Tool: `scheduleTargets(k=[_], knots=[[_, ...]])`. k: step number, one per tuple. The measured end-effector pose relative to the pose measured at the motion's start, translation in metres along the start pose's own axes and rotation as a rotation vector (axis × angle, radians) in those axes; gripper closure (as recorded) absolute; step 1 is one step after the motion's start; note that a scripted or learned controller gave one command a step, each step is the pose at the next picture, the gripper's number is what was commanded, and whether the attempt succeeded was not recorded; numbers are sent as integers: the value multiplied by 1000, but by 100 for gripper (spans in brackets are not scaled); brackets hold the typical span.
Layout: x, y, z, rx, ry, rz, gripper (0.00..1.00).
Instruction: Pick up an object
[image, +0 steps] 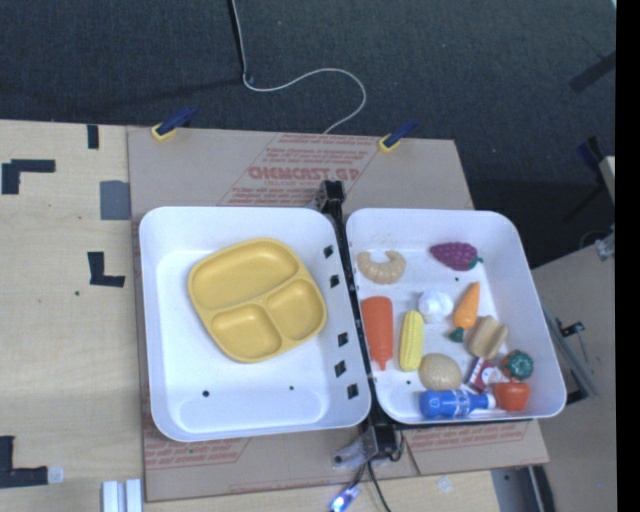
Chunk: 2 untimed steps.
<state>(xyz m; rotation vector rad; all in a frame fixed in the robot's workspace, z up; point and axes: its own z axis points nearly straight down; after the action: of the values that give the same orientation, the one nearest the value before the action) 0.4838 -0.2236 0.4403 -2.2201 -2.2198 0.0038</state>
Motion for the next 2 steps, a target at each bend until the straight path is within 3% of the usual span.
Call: scheduleTargets(k=[1, 2], knots=[[0, 0, -68, -10, -4, -2, 100], [0, 0, -45, -2, -1, 0, 100]])
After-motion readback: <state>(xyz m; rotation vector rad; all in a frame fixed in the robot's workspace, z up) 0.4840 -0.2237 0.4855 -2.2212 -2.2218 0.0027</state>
